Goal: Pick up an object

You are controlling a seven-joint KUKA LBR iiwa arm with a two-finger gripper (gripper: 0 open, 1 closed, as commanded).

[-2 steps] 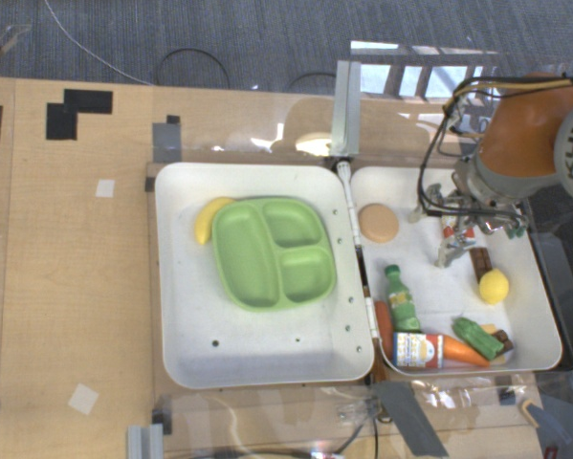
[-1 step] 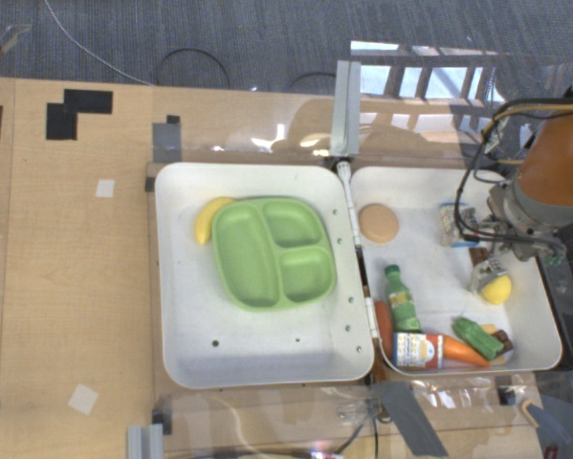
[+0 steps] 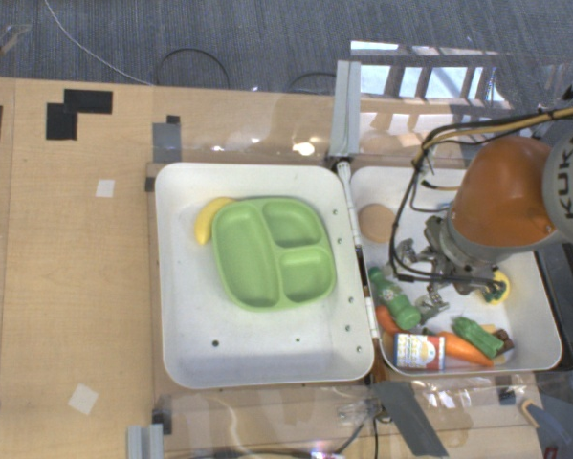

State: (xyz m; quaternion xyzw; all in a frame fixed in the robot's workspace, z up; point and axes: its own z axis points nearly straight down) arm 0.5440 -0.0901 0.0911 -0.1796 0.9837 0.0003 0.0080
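In the camera view, closest to the lens along the right bin's (image 3: 550, 352) front wall, a small bottle (image 3: 418, 351) with a white label lies on its side, its long axis running left to right, touching an orange carrot (image 3: 465, 352) that stretches the same way, tip toward the right. A green piece (image 3: 476, 333) rests just above the carrot, and another green piece (image 3: 398, 302) slants behind the bottle. The gripper (image 3: 437, 295) hangs over these, low in the bin; whether its tips are spread or pressed together I cannot tell, as cables and the wrist blur them. A tan egg-like ball (image 3: 376, 222) sits further back. In the left bin (image 3: 186, 338), a green divided plate (image 3: 271, 252) partly covers a banana (image 3: 206, 220)
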